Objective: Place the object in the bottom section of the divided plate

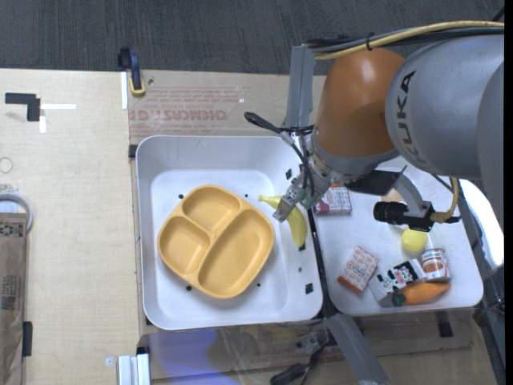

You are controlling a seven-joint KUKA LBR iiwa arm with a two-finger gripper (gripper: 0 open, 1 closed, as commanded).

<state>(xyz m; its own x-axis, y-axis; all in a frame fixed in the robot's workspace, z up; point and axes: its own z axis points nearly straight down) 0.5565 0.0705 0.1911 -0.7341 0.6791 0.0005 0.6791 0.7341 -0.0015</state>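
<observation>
Divided plate [216,241] yellow-orange; banana [293,219] yellow; bins [160,295] white.

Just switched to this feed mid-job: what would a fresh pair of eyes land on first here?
The big grey arm with its orange band dominates the upper right, reaching over the seam between the two bins. Its gripper sits right at a banana by the left bin's right wall. Left of that lies the yellow divided plate, nothing in its sections.
</observation>
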